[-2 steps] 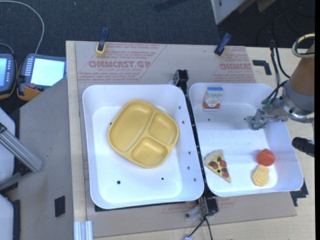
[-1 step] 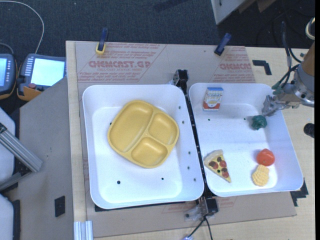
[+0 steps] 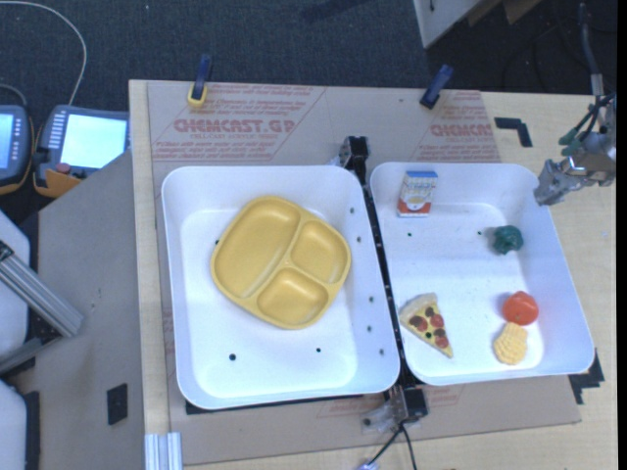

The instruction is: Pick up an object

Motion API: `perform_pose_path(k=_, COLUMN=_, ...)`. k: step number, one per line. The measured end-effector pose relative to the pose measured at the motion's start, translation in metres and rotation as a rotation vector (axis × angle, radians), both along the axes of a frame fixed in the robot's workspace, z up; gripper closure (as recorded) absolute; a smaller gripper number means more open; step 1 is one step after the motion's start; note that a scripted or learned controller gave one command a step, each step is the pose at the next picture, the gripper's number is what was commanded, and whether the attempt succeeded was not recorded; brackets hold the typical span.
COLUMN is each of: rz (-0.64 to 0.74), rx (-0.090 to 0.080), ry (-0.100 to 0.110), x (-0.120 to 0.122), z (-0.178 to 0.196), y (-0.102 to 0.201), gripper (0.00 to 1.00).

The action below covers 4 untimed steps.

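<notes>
Nearest you, along the front of the right bin, you have one pizza slice, one pale yellow pineapple-shaped toy and, touching it just behind, one red tomato-like piece. Farther back sits one dark green lump, and at the far wall one small carton stands upright: five candidates in all, none lifted. In the left bin you have a single yellow divided plate. At the far right, the claw hangs over the right bin's back corner, apart from every object; whether it is released or clenched you cannot tell here. Judge the pick as barely begun: choosing, descending, closing and lifting all remain.
</notes>
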<state>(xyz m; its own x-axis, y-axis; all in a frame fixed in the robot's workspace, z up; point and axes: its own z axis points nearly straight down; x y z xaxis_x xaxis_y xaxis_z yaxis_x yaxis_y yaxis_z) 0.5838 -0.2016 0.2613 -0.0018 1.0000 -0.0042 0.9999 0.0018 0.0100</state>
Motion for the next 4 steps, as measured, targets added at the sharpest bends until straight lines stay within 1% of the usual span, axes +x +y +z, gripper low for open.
perform_pose_path(k=1, rz=-0.001, rx=0.001, ry=0.003, x=0.001, z=0.034, y=0.0, gripper=1.0)
perform_pose_path(k=2, rz=0.004, rx=0.007, ry=0.011, x=-0.003, z=0.036, y=0.054, gripper=1.0)
perform_pose_path(k=3, rz=0.004, rx=0.006, ry=0.011, x=-0.004, z=0.034, y=0.1, gripper=1.0)
perform_pose_path(k=4, rz=0.004, rx=0.007, ry=0.013, x=-0.008, z=0.012, y=0.154, gripper=1.0)
